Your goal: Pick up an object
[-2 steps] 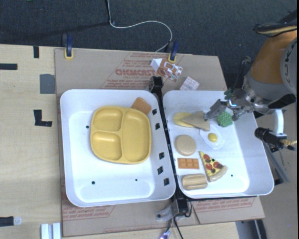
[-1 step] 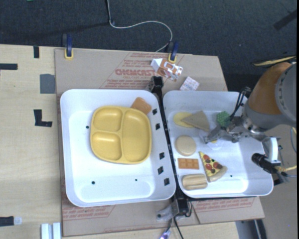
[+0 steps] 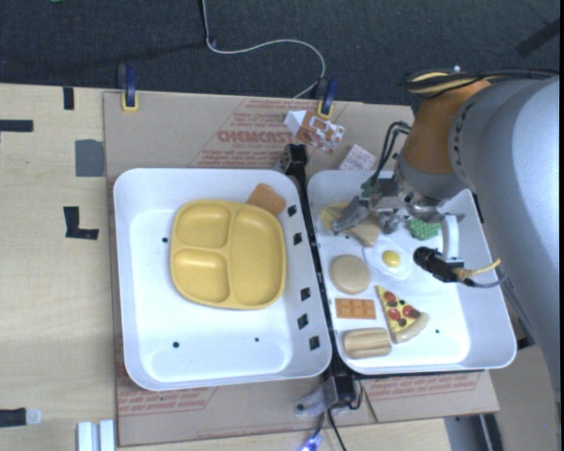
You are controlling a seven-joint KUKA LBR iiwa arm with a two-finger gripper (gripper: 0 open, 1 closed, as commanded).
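Toy food, the things to pick: a cluster of small play-food pieces lies in the right bin (image 3: pixel 489 346). All rest on the bin floor.
Fried egg (image 3: pixel 391 260): white with a yellow yolk, near the middle of the right bin, just below the gripper.
Round bun (image 3: pixel 350 272): tan disc, just left of the egg.
Waffle (image 3: pixel 354 308): small orange square, directly below the bun.
Pizza slice (image 3: pixel 400 314): yellow wedge with red dots, right of the waffle.
Bread roll (image 3: pixel 367 343): tan, oblong, at the lower edge of the cluster, below the waffle.
Green piece (image 3: pixel 423 225): small, partly hidden beside the arm's wrist; what it is cannot be told.
Pale yellow piece (image 3: pixel 333 217): near the bin's upper left, partly hidden by the gripper.
Gripper (image 3: pixel 357 213): dark metal, low over the upper part of the right bin, pointing left. Whether its fingers are apart or together cannot be told, and nothing is seen between them.
Arm (image 3: pixel 508 158): grey with an orange band, coming in from the right over the right bin.
Left bin (image 3: pixel 141 252): holds a yellow divided plate (image 3: pixel 229 254) with three compartments, and an orange-brown block (image 3: pixel 266 198) just above the plate's upper right corner.
Bench: both bins sit on a cardboard sheet (image 3: pixel 188 130) clamped at its far edge.
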